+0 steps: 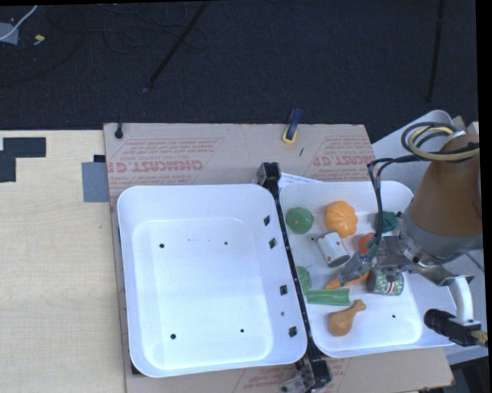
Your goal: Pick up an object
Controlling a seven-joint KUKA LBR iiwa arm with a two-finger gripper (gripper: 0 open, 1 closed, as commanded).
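A pale wooden bench top (47, 279) fills the left of the scene, marked with dark rectangular patches (19, 155) near its far edge. A sheet of brown cardboard (220, 156), printed with red lettering seen upside down, lies on the bench beneath 2 white bins (134, 236). A blue-and-yellow clamp (291, 127) grips the cardboard's far edge. Beyond the bench, dark carpeted floor (249, 63) stretches across the top, crossed by black cables (135, 26) and a slanting dark rod (176, 45). The light is even and soft.
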